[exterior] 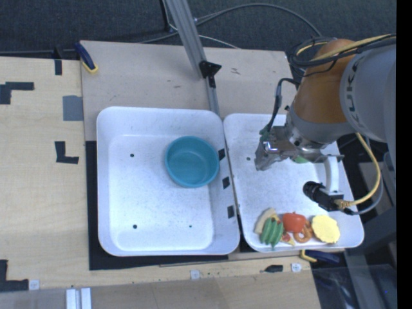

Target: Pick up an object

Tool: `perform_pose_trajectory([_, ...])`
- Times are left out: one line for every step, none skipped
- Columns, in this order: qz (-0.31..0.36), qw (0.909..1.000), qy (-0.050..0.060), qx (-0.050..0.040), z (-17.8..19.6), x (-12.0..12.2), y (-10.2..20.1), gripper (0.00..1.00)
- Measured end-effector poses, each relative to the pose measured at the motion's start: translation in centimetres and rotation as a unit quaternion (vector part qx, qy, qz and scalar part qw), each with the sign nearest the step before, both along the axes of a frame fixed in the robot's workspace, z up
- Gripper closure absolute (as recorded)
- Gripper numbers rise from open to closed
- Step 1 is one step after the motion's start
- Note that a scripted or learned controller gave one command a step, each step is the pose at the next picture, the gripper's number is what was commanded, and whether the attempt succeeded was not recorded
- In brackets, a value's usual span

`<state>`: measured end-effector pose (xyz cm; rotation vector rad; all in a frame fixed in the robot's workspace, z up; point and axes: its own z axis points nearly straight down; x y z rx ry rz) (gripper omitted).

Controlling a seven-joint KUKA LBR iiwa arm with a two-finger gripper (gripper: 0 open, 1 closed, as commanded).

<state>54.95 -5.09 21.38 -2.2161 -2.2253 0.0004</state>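
Observation:
My gripper (266,158) hangs over the upper middle of the right bin (254,195), above bare white floor. A cluster of small toys lies along that bin's near edge, well below the gripper: a green pod-like piece (271,232), a red tomato-like piece (294,222), an orange ring (302,236) and a yellow piece (325,229). A sliver of something green (300,160) peeks out beneath the wrist, mostly hidden by the arm. A blue bowl (191,161) sits upright in the left bin (103,172).
A slanted metal pole (187,31) comes down to the gap between the bins at the back. A black cable fitting (320,194) hangs from the arm over the right bin's right side. A yellow-tipped clamp (87,58) lies at the bench's back left corner.

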Motion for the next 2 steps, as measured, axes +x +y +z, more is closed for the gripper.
perform_pose_trajectory([0.001, 1.0000, 0.000, 0.0003, 1.1, 0.5, 5.8, 1.00])
perform_pose_trajectory([0.001, 1.0000, 0.000, 0.0003, 2.1, 1.3, 11.3, 1.00])
